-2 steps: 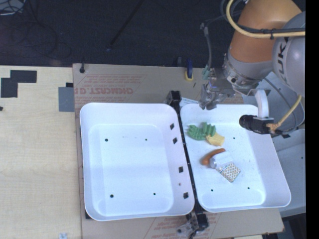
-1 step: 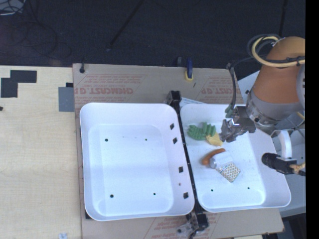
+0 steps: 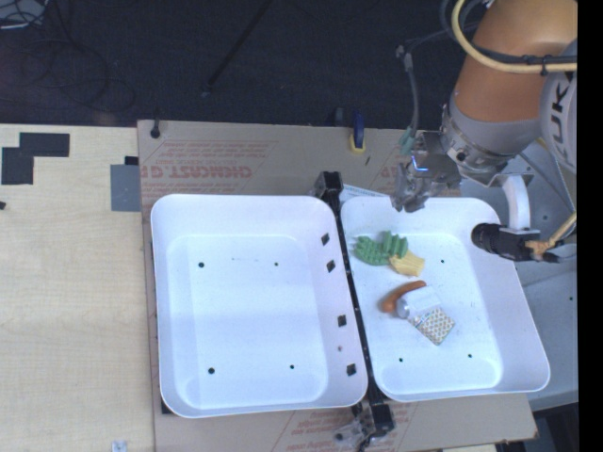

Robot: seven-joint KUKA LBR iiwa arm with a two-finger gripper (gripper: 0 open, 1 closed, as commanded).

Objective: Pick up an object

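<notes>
White plastic bins sit side by side on the desk (image 3: pixel 75 299) in the camera view. The right bin (image 3: pixel 509 347) holds a small cluster near its middle: a green ridged piece (image 3: pixel 381 249), a yellow chunk (image 3: pixel 408 265) touching it, an orange sausage-shaped item (image 3: pixel 401 297) and a speckled block (image 3: pixel 433 323) just beside that. The gripper (image 3: pixel 412 199) hangs over this bin's far rim, apart from the cluster; whether its jaws are wide or narrow I cannot tell. Judged from this, the approach step is in hand: next comes travel over one chosen piece, then descent.

Brown cardboard sheet (image 3: pixel 245 158) under two white bins (image 3: pixel 179 299)
</notes>
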